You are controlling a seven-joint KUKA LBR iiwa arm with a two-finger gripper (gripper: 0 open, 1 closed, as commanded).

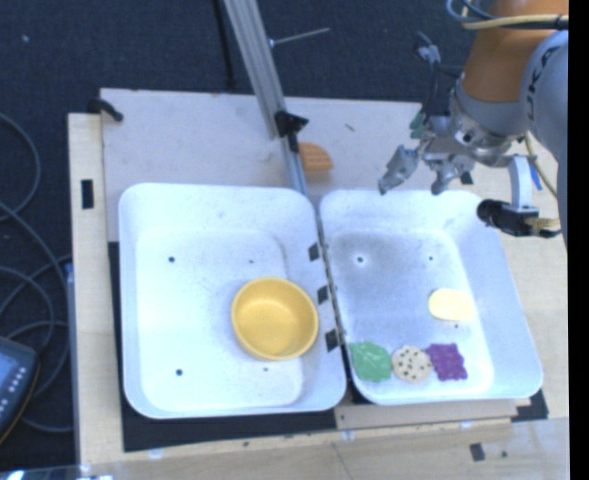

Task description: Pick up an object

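**Gripper at rear rim of right bin; candidate objects toward 6 o'clock**

While the gripper (414, 176) hangs over the far rim of the right bin (494, 258), every object in that bin lies toward the near side, so the coming move turns on a travel toward 6 o'clock.

Item 1. Gripper: two fingers spread apart, nothing between them; jaws released. Carried by the grey arm with orange band (509, 38), entering from 3 o'clock.

Item 2. Pale yellow object (451, 304): flat oval on the right bin floor, long axis running roughly 9 to 3 o'clock. Lies at about 5 o'clock from the gripper, well apart from it. Judged the nearest candidate and the most isolated, standing apart from the other pieces.

Item 3. Green object (371, 360), speckled cookie (411, 364), purple object (447, 361): a row along the near wall of the right bin, each just beside the next, cookie between the other two. Row runs 9 to 3 o'clock; from the gripper it lies at 6 o'clock, farther than Item 2. Crowding may hinder a clean grasp.

Item 4. Yellow bowl (274, 317): upright in the left bin (174, 258), near the divide; at about 7 o'clock from the gripper, well apart.

Item 5. Orange object (315, 159): on the bench behind the bins, at 9 o'clock from the gripper, beside the metal post (259, 58).
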